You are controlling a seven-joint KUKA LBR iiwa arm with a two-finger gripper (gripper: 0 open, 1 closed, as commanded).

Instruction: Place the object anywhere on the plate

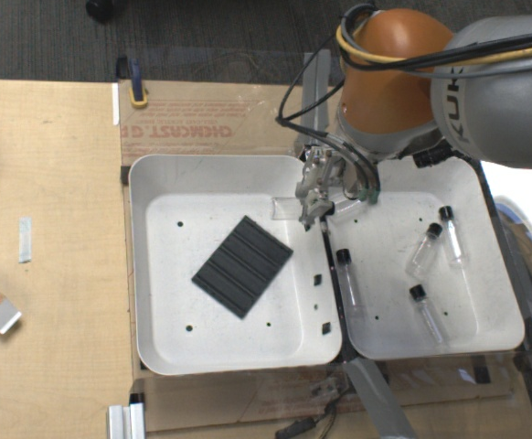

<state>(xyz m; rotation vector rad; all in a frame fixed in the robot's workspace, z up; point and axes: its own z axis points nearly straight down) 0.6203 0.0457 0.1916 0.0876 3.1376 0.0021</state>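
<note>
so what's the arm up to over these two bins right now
The grey and orange arm reaches in, its gripper hanging over the divide between the two white bins. A dark ribbed plate lies in the left bin. Four clear capped tubes lie in the right bin. Nothing visibly rests on the plate yet.
</note>
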